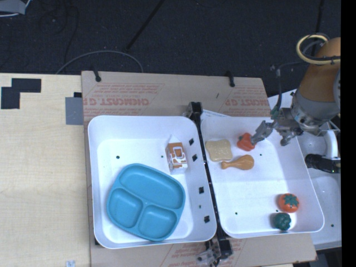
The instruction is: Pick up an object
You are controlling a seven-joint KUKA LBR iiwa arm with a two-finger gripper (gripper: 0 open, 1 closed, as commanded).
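Reaching in from the right edge of the worktop, near its far right corner. Grey arm (316, 88) with orange band at top, bent down and leftward at the wrist. Two-finger metal hand (266, 132) slanted low toward the left, dark fingers (261, 131) close together; open or closed not discernible.

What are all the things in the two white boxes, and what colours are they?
divided plate: 1, blue, left bin, front.
small carton: 1, white and orange, left bin, just behind the plate.
toast slice: 1, tan, right bin, near the divider.
chicken drumstick: 1, golden brown, just in front of the toast.
small red object: 1, red-orange, right bin, at the gripper's tip.
tomato: 1, orange-red, right bin, front right.
green object: 1, dark green, in front of the tomato.
bins: 2, white, side by side.
gripper: 1, grey, over the right bin.
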